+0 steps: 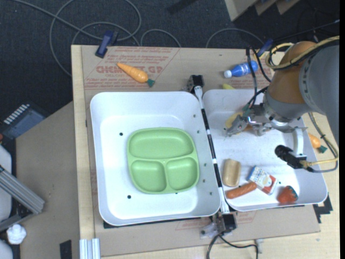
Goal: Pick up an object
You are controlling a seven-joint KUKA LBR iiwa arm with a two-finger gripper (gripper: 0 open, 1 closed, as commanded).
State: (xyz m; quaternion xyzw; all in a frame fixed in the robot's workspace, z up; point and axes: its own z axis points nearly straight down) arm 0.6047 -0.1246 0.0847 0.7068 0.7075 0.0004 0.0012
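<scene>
White plastic, smooth and shallow, forms the right bin (216, 98). The hand (233, 125) sits low over the bin's bare floor, toward its far-left part, under a grey arm with an orange band. I cannot tell whether the hand is open or closed, because its tip is small and blurred against the white.

The things to pick lie in this same bin, all on the camera's side of the hand. Closest is a roll (230, 172), a tan, matte, rounded block. Just beyond the roll is a glossy orange-red sausage (241, 190), lying slantwise. A crinkled packet (262, 179) in red, white and blue lies just beside the sausage's right end. A red fruit (287, 195) with a green spot sits farther right, by the bin's near rim. An orange scrap (315, 141) shows past the arm, half hidden, and I cannot say what it is or whether it lies inside the bin.

Across the divide, on the view's left of the hand, the left bin (96, 110) holds a green plate (161, 159), moulded with three compartments.

Behind the hand, on the brown desk (178, 69), a blue bottle (241, 69) lies on its side among cables. A carrot (134, 72) lies farther left, well apart from the bottle.
</scene>
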